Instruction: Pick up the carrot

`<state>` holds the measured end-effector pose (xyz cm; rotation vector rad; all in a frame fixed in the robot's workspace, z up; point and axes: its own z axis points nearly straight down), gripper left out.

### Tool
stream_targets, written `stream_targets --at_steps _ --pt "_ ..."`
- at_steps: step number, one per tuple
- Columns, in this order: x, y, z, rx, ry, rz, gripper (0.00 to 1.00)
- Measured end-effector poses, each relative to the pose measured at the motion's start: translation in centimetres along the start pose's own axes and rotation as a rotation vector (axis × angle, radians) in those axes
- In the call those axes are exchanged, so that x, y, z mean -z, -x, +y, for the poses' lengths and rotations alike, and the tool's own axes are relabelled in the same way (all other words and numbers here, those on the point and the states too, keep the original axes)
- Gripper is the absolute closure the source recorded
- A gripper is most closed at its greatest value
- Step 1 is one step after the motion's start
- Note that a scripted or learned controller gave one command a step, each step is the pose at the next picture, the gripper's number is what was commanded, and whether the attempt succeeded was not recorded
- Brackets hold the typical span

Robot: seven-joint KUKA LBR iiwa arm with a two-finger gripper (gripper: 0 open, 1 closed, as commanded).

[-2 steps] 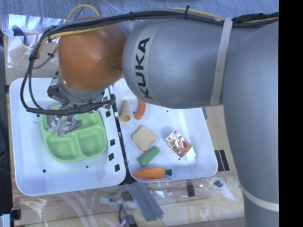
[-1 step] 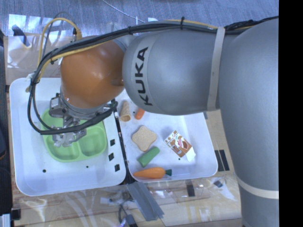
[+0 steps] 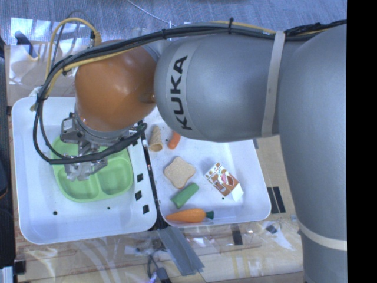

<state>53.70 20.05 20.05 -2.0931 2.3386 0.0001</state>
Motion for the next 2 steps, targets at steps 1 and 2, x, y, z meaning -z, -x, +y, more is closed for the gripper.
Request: stream_targets --at_steps 1,2 --pt "1.1 0.2 -0.1 0.004 -0.003 -0.002 1.0" --pt "2.2 0.5 -0.1 0.008 -0.006 -0.005 1.0"
